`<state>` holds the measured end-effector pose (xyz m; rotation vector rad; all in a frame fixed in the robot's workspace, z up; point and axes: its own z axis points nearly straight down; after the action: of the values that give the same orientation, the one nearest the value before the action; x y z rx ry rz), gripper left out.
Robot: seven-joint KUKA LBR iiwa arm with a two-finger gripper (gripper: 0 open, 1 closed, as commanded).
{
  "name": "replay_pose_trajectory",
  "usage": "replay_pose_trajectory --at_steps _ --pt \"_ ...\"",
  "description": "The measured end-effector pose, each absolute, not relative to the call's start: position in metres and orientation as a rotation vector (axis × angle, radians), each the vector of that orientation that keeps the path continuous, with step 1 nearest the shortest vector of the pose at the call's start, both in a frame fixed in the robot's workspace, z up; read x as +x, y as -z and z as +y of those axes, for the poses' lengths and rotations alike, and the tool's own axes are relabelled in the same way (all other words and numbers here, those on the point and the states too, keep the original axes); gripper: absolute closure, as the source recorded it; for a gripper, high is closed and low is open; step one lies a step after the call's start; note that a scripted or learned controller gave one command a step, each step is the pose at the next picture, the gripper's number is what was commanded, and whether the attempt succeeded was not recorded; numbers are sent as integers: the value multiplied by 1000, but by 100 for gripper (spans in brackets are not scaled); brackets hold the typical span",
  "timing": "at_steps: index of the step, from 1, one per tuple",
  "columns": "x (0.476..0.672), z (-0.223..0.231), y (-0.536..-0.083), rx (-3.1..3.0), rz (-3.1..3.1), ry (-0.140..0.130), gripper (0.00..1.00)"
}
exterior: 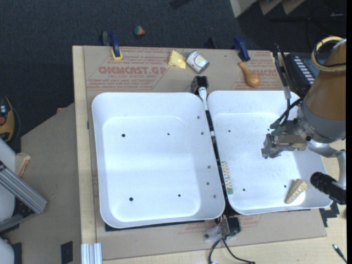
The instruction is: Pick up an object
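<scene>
The gripper hangs at the right of the frame, over the right bin. I cannot tell how it is set. The tan wedge lies lower right. I think it should go down slowly, right above the wedge.

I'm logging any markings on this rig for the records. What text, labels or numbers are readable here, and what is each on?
"CHEMCAST G P" in red print on the brown board behind the bins; it repeats to the right, where it is too broken to read.
Small can on that board: label too blurred to read.
Strip between the bins: markings too small to read.
</scene>
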<state>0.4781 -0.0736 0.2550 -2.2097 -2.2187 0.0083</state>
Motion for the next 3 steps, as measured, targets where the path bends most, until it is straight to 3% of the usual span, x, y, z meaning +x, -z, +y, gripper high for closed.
replay_pose_trajectory --at_steps 1,2,3 --pt "481 -1 -420 -2218 -2243 27 100" --pt "532 28 -303 -2213 -2221 -10 100" --pt "583 81 -366 -2218 -2233 14 100"
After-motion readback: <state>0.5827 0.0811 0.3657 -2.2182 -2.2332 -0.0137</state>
